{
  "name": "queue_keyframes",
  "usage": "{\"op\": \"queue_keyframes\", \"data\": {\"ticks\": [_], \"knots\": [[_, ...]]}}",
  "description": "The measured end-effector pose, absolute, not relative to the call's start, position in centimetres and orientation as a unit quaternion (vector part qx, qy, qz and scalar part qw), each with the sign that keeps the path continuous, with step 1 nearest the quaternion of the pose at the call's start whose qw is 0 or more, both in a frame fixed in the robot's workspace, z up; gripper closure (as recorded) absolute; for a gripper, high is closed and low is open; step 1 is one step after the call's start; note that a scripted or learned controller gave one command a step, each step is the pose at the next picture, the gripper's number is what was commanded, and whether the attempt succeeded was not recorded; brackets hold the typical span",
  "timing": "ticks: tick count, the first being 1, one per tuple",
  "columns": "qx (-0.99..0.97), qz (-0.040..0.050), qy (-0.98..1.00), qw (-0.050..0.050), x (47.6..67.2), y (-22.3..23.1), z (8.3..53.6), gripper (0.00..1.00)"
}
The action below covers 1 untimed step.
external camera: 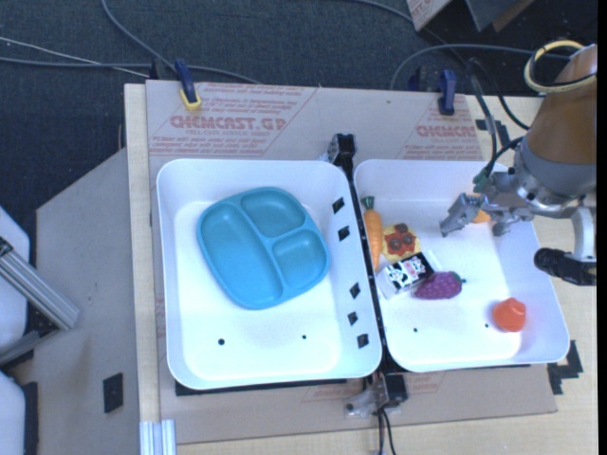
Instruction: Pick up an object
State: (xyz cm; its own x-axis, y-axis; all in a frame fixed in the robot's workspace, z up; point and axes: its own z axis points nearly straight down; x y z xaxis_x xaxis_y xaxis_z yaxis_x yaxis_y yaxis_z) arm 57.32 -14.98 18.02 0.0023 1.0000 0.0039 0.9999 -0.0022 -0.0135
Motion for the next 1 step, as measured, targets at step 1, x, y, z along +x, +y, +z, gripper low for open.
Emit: {"op": "queue_keyframes", "data": {"ticks": [1], "knots": [[-0.707,0.0003,-0.707,0.002,57.59,-14.95,18.60,0.00]]}}
